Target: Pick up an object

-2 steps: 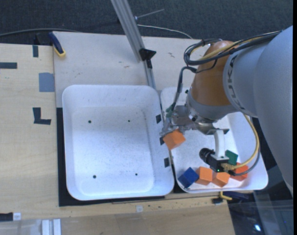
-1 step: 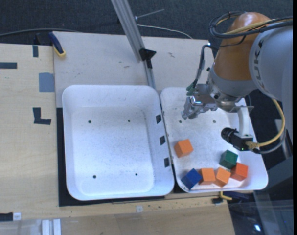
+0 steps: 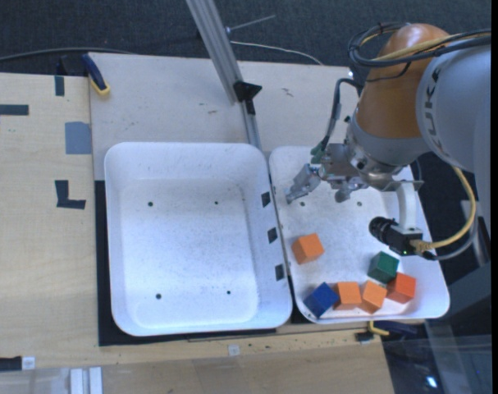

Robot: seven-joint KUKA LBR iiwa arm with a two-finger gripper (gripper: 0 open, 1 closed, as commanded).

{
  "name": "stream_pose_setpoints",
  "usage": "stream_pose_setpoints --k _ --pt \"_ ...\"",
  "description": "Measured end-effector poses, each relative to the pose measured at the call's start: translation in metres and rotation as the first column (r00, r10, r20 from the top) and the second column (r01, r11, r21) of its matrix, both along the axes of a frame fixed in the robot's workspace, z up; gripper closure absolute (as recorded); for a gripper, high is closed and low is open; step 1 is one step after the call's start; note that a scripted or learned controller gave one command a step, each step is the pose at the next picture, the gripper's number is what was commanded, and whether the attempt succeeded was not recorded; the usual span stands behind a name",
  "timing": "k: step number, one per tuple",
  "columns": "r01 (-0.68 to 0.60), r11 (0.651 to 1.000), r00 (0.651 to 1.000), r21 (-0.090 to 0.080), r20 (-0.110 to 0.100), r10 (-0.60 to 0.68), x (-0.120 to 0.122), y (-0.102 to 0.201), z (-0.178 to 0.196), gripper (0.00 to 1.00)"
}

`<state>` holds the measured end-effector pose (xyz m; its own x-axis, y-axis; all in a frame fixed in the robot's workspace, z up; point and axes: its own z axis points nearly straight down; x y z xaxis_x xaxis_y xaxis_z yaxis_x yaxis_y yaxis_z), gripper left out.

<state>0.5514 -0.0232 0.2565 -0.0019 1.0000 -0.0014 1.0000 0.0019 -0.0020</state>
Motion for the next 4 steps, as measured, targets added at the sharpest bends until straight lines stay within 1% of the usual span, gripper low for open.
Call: stream_pose_setpoints --k 1,2,3,4 --pt "0.004 1.000 1.000 0.002 -0.011 -0.004 -0.063 -0.012 -0.069 0.00" --pt "0.003 1.000 1.000 0.001 -0.001 -0.003 -0.065 -0.030 -0.065 0.00" --pt "0.001 1.000 1.000 0.000 0.001 -0.001 -0.037 -0.046 -0.065 0.00" --pt "0.003 1.000 1.000 0.001 -0.006 -0.003 -0.011 -0.070 -0.142 0.00"
